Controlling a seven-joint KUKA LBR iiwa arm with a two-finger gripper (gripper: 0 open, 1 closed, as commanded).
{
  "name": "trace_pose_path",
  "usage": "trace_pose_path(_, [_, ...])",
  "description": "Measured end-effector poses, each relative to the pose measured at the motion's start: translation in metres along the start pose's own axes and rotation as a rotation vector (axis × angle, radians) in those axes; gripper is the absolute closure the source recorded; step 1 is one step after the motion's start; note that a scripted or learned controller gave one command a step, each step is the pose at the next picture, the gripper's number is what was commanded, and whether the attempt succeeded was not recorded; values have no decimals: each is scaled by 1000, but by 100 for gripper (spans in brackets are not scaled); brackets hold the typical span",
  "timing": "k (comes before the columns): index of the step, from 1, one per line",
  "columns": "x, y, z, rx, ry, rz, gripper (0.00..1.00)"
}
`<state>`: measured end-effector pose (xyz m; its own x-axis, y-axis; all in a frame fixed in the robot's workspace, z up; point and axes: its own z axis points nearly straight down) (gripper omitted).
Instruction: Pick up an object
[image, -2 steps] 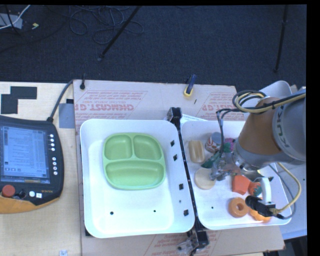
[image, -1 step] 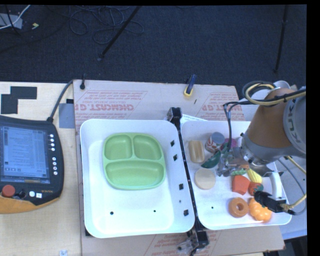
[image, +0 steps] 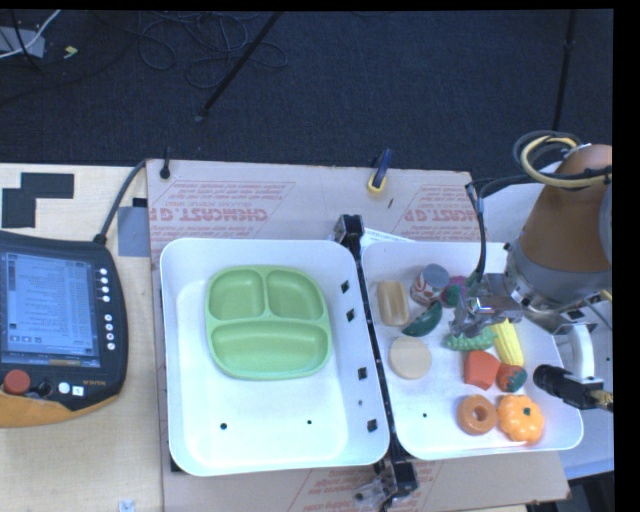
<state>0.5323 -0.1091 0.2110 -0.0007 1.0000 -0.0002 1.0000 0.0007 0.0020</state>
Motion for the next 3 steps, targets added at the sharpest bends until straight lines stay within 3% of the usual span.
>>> trace_pose_path(1, [-1, 0, -17, 3, 1, -1, 100])
trace_pose_path(2, [44, 14, -9, 6, 2, -3, 100])
trace_pose_path(3, [63, 17, -19, 5, 2, -2, 100])
